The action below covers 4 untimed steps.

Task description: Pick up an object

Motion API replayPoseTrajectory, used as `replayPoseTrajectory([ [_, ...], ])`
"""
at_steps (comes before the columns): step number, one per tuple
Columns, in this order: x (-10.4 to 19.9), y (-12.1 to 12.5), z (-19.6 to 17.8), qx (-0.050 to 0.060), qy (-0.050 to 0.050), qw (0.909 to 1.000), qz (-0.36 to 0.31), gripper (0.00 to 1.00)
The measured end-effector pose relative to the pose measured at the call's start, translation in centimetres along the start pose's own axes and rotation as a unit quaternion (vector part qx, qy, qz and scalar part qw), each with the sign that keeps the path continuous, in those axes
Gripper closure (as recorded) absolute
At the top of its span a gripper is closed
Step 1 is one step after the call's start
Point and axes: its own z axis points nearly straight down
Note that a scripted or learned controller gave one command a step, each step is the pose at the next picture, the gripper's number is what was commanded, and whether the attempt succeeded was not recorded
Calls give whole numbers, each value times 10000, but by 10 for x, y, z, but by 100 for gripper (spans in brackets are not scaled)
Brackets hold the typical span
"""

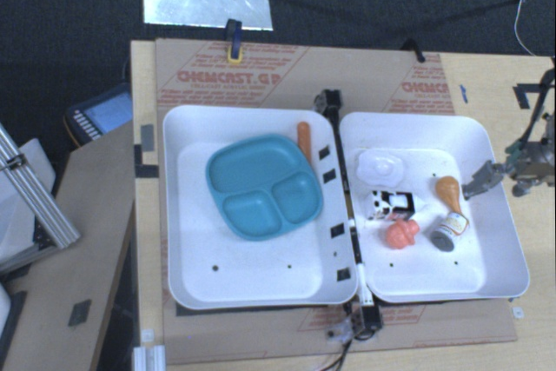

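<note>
White right bin (434,274) held loose items; gripper (482,178) hung at its rim beside the brown bottle (448,194), probably the target. Claw state: cannot tell.

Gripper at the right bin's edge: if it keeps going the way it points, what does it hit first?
Probably the orange-topped bottle: the gripper points left and down into the right bin. Depth is unclear, so it might pass above.

Teal plate (263,197), white bins (195,274)
</note>
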Motion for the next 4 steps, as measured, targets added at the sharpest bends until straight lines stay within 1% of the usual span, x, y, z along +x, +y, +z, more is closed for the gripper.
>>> replayPoseTrajectory([
  [1,1,2,-5,-47,-11,10000,-17,0],
  [2,6,11,49,-27,-3,10000,-11,0],
  [3,5,11,112,-20,-1,10000,-4,0],
  [4,3,16,152,-59,-23,10000,-4,0],
])
